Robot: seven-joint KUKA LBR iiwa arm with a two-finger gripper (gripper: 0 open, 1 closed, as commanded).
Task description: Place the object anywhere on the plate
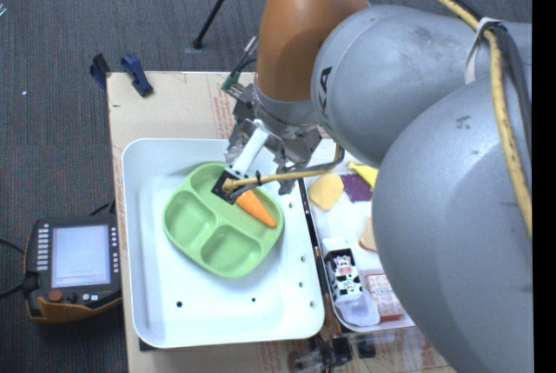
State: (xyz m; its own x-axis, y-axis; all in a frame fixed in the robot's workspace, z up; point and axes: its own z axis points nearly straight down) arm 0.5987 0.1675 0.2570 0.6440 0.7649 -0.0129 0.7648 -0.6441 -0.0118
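Observation:
A green divided plate [208,232] lies in the left white bin [156,293]. An orange carrot-shaped toy [257,206] rests on the plate's upper right compartment, pointing toward the lower right. My gripper [276,156] hangs just above and behind the carrot, at the plate's far right rim, under the big orange wrist band. The arm's bulk hides the fingertips.
The right bin [323,228] holds a yellow piece [327,190], a purple piece [354,186], a black-and-white carton [345,274] and a red-patterned packet [382,289]. Blue clamps [135,74] sit at the bench's far left corner. A teach pendant [76,263] lies on the floor.

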